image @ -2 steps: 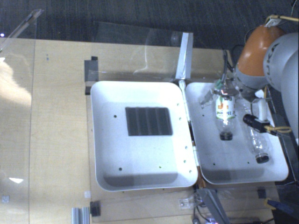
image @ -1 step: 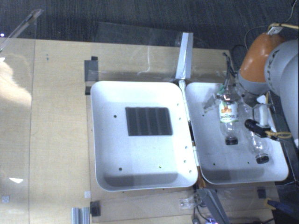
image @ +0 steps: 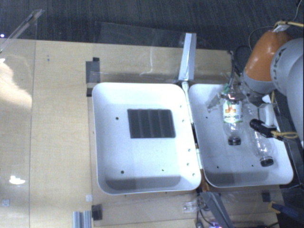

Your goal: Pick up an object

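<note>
While the arm hangs over the right bin [image: 285, 175], its gripper [image: 231, 93] sits at that bin's far edge, directly above the labelled bottle [image: 232, 118]; I cannot tell its state. Both bottles lie inside this bin. That bottle's long axis runs from the gripper toward the bin's near wall, cap nearest. A second clear bottle [image: 261, 148] lies just beside it, farther from the gripper.

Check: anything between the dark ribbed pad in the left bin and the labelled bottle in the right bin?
Camera view: bare white floor, then both bins' touching rims separate the pad and the labelled bottle.
</note>
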